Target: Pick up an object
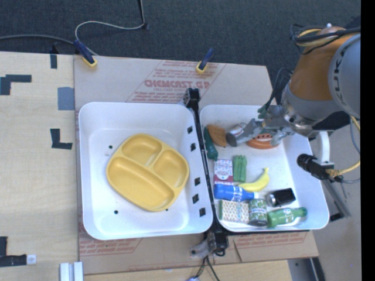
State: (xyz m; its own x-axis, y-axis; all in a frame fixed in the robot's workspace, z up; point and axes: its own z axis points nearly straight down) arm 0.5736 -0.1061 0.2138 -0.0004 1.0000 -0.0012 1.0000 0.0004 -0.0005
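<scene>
Over the right bin (319, 206), the gripper (234, 136) was seen beside an orange dish (262, 141); whether its claw was apart or together could not be told. A banana (256, 183) (yellow, curved) lay below it among packets, and a yellow divided plate (147, 171) was set in the left bin (94, 215).

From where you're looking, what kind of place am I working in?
Probably a robotics lab's bin-picking test bench: two white bins on clamped cardboard, toy groceries such as a banana, and loose cables.
</scene>
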